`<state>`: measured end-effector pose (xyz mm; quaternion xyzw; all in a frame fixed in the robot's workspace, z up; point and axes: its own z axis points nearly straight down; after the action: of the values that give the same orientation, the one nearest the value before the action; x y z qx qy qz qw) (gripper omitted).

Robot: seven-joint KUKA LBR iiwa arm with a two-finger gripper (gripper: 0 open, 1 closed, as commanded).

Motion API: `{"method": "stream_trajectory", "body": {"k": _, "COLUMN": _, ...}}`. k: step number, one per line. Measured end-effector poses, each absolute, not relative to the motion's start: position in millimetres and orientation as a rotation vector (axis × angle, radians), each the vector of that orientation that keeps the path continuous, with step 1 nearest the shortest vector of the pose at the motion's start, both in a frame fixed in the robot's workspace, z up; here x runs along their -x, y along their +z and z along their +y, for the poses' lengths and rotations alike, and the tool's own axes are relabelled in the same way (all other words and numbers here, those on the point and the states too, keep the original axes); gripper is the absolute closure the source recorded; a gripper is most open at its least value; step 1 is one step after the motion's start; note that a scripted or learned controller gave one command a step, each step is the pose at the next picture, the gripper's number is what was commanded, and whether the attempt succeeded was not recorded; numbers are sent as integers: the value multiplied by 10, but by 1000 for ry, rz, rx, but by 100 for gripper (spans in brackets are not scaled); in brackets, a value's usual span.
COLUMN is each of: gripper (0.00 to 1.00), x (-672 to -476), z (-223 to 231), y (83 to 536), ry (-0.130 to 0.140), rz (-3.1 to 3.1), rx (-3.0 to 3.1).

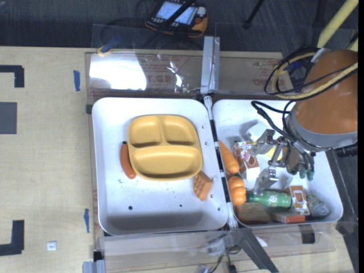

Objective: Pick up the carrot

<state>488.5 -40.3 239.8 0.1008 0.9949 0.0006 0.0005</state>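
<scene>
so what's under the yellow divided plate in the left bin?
A hot dog sticks out from under the yellow divided plate's left edge; a waffle piece touches its lower-right corner. Whatever lies beneath is covered.

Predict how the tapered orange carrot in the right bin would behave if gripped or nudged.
The tapered orange carrot looks rigid and smooth, so it would probably hold its shape but might slip. Its round taper suggests it could roll in a curve. Lying beside the right white bin's wall, it may be awkward to grasp.
</scene>
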Motion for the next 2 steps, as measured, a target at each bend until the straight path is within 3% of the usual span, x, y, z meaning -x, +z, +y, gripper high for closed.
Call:
{"method": "stream_trajectory", "body": {"k": 1, "gripper": 0, "x": -4809, "z": -478, "y": 3041, "ry": 1, "rz": 3085, "rx": -557}}
{"method": "stream_trajectory", "body": {"k": 2, "gripper": 0, "x": -4800, "z": -684, "y": 1847, "ry": 1, "rz": 3126, "rx": -294}}
